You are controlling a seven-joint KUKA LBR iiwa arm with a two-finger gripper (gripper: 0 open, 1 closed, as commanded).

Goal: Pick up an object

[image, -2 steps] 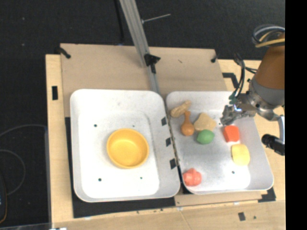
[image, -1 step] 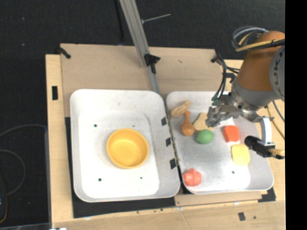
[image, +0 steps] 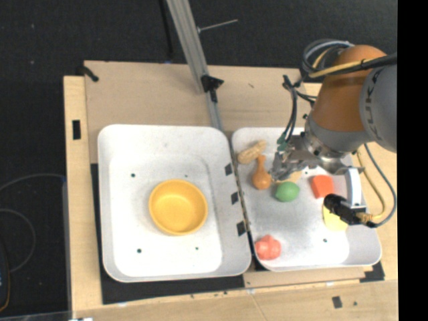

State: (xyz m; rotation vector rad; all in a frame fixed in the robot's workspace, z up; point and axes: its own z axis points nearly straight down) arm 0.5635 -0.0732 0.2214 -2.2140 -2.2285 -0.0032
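Observation:
My gripper [image: 286, 166] hangs over the right bin [image: 301, 253], its tip just above a green ball [image: 287, 192] and right of an orange-brown toy [image: 261, 177]. A tan peanut-shaped piece [image: 251, 153] lies at the bin's upper left. An orange block [image: 322, 185] sits right of the ball, and a yellow object [image: 333, 218] is partly hidden behind a black fitting. A pink-red lump [image: 268, 247] rests near the bin's front left. Nothing visibly sits between the fingers.
The left bin [image: 120, 246] holds a yellow bowl [image: 177, 206]. A grey metal pole [image: 190, 42] slants in from the top, ending near the bins' divide. The arm's orange-banded body [image: 344, 109] and cables overhang the right bin's back right.

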